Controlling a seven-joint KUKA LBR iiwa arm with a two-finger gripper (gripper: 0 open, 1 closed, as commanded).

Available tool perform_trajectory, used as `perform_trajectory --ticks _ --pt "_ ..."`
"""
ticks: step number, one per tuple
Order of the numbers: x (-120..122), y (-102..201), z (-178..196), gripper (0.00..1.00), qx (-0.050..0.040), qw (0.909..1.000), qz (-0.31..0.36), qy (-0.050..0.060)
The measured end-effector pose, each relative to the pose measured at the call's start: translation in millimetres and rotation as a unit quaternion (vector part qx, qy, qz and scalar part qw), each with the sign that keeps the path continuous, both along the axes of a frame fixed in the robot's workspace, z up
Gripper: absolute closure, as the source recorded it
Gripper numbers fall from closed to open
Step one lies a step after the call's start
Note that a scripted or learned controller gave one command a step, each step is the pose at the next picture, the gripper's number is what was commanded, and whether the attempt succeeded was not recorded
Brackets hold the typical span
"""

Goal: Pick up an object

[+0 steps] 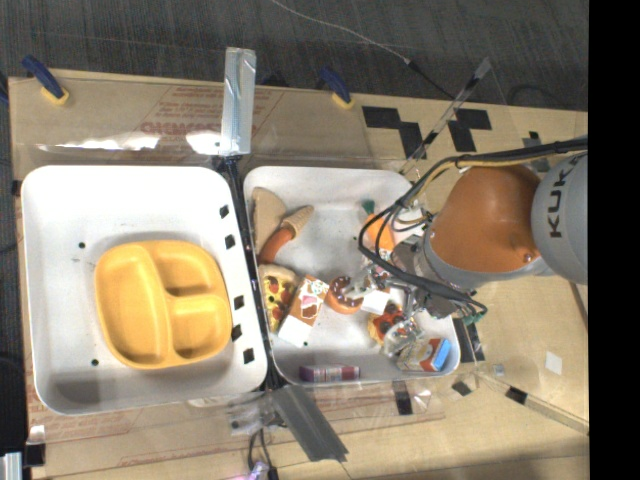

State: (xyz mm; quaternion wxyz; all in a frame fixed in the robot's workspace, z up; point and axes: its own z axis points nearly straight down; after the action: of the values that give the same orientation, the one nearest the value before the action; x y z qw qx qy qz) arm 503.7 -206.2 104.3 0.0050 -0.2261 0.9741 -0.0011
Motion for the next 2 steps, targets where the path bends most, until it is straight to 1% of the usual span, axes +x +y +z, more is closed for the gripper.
perform_trajectory --ticks 1,2 --pt "-16.3 35.9 -12.2 0.0 0.0003 0.9995 0.03 0.005" --pt "11.2 50.0 -12.1 0.0 -0.0008 0.9955 0.094 0.004"
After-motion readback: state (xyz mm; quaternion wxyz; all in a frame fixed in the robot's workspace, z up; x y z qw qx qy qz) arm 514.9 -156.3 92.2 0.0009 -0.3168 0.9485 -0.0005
